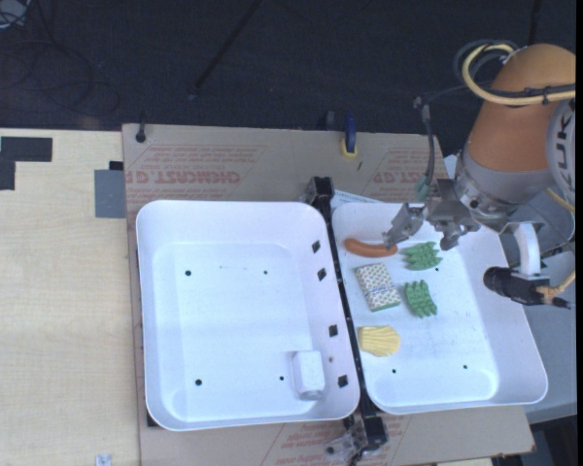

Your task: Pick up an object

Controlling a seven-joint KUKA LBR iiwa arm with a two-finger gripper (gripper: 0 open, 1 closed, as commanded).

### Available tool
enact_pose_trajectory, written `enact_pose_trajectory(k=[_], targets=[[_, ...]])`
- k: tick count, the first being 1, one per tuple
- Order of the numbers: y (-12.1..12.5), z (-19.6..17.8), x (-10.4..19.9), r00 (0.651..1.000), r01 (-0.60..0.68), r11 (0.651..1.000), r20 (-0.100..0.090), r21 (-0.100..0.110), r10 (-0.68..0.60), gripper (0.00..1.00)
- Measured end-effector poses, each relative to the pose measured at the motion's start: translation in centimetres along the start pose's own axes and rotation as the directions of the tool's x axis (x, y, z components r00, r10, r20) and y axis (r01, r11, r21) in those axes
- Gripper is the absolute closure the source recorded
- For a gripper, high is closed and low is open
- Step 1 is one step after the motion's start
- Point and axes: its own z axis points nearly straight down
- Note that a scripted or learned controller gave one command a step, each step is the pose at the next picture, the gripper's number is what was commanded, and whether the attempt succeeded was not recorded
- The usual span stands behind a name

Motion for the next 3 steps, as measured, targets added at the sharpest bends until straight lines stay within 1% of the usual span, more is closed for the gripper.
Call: enact_pose_trajectory(k=[1, 3], targets=[[0.0, -1.0, 0.0, 1.0, 0.0, 1.0, 0.0, 0.002, 0.0, 1.0], [0.0, -2.8, -0.3, 1.0, -0.004, 1.0, -0.001, 0.005, 0.004, 1.0]])
